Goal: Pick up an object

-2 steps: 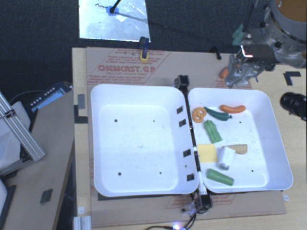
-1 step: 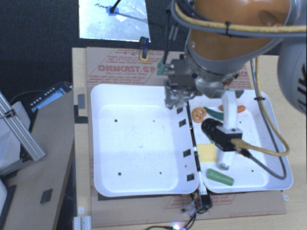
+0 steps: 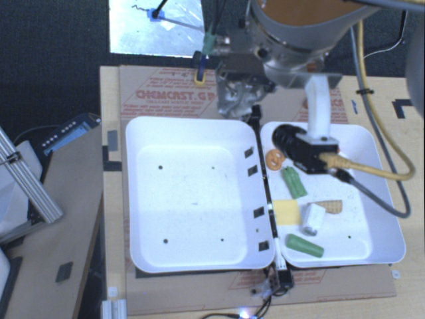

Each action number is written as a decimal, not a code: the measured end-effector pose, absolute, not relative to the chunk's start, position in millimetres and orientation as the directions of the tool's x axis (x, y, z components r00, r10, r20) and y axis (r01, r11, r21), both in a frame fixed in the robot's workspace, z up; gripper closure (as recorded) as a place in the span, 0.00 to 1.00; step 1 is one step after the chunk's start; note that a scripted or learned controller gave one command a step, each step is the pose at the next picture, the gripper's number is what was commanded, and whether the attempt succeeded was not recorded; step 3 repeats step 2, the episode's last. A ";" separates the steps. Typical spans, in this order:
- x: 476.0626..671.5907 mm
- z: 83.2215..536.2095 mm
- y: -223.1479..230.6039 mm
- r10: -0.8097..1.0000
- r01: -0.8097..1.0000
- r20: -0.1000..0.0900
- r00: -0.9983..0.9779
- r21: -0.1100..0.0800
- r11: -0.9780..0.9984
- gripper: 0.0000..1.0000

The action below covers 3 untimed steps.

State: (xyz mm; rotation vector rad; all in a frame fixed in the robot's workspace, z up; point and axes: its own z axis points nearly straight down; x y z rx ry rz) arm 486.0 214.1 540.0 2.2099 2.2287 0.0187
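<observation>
In the right bin (image 3: 364, 234), near green stick (image 3: 304, 246), white block (image 3: 313, 218), yellow square (image 3: 287, 212), tan wedge (image 3: 332, 207), far green stick (image 3: 293, 182), orange disc (image 3: 274, 157), all well apart from the pincer (image 3: 242, 105), farther left over the bins' far rim, wide or narrow I cannot tell

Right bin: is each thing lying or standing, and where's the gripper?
orange piece, lying loose
upper green cylinder, on its side
yellow square, lying flat
white block, lying down
tan wedge, lying flat
lower green cylinder, on its side
gripper, raised, touching none of them
</observation>
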 end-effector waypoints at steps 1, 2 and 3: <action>486.8 535.3 126.2 1.000 1.000 -0.001 0.007 0.002 -0.007 1.00; 507.7 522.1 -3.3 1.000 1.000 -0.003 0.013 0.002 -0.013 1.00; 507.7 522.1 -3.3 1.000 1.000 -0.003 0.013 0.002 -0.013 1.00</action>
